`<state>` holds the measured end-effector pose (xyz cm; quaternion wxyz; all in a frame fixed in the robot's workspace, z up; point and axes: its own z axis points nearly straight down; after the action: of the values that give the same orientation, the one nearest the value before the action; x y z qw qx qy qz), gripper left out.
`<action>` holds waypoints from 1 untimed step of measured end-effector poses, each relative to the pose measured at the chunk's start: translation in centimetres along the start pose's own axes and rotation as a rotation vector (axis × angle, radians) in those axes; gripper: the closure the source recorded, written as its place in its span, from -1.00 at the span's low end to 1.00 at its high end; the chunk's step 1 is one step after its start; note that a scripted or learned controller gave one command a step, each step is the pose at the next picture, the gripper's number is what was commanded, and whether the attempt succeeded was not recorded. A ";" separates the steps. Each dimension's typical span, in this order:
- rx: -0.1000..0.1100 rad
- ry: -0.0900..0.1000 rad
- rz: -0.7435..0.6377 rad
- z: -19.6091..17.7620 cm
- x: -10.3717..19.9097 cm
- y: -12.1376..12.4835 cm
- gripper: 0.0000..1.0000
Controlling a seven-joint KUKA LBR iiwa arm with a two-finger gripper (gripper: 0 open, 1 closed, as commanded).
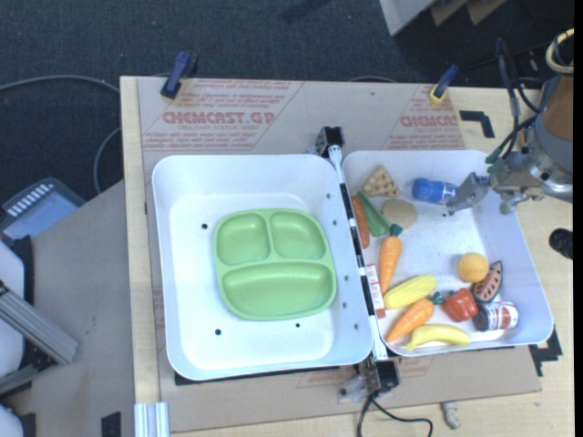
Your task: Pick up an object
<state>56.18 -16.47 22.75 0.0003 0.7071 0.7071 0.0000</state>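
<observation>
Arm reaching in over the toy-food bin, nothing gripped yet.

A glossy green divided plate [274, 264] is sitting in the left bin [173, 244]; in the right bin [524, 244] smooth plastic carrots and corn [410, 290] are lying centre-frame, and a blue can [432, 189] is lying on its side just left of the gripper [469, 194], whose fingers are spreading open and empty (the rounded can may roll, so closing squarely across its body would be wise).
</observation>
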 end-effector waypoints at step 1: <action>-0.001 0.001 0.000 14.2 -3.6 -6.1 -1.00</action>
<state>50.09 -20.03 8.51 0.0001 0.7069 0.7073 0.0008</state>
